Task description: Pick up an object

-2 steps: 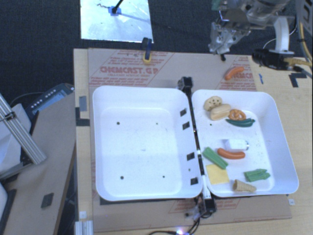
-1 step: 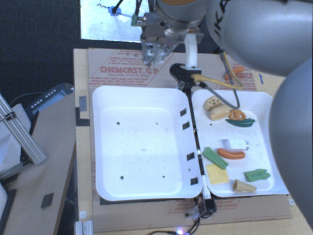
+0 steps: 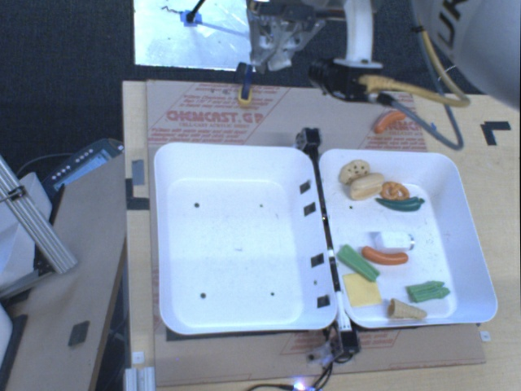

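— Two white bins sit side by side on the bench. What is in each?

— No loose item lies in the left bin (image 3: 236, 235), just its bare white floor with a few dark dots. The right bin (image 3: 468, 218) holds all the toy food: a round cookie (image 3: 354, 169) at the top left, a bread roll (image 3: 366, 186) touching it just below, a pretzel (image 3: 395, 191) beside the roll, and a dark green pepper (image 3: 400, 204) under the pretzel.

— And lower down?

— A white block (image 3: 393, 239) near the middle, an orange sausage (image 3: 384, 257) just below it, a green strip (image 3: 357, 262) to the sausage's left, a yellow cheese square (image 3: 361, 290) under that strip, a green bean bundle (image 3: 428, 291) toward the right wall, and an ice-cream cone (image 3: 406, 309) lying on its side at the bottom.

— Anything outside the bins?

— One orange piece (image 3: 390, 121) lies on the cardboard behind the right bin.

— Where is the gripper (image 3: 273, 55)?

— High at the top of the view, above the bench's far edge, well apart from both bins. Whether it is apart or together cannot be told; nothing is seen in it.
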Robot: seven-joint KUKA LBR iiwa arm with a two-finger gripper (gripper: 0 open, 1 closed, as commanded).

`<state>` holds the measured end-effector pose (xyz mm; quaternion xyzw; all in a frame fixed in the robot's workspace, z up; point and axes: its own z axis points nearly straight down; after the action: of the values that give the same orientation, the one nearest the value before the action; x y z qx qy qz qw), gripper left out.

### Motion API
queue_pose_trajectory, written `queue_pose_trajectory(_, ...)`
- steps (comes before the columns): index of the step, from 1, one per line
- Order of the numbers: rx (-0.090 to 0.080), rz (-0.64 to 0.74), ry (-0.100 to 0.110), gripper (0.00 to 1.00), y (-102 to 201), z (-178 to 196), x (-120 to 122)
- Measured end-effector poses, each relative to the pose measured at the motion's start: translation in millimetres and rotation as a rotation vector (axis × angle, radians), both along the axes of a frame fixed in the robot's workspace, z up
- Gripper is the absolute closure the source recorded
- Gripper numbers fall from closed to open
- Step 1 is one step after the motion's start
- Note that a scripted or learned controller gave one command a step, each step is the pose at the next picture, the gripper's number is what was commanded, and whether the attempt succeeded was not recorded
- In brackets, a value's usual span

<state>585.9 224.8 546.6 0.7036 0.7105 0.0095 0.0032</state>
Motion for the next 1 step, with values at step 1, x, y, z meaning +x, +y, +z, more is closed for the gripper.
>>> queue_pose_trajectory(1,-0.008,-0.002,0.02,1.0,10.2,-11.8,-71.5)
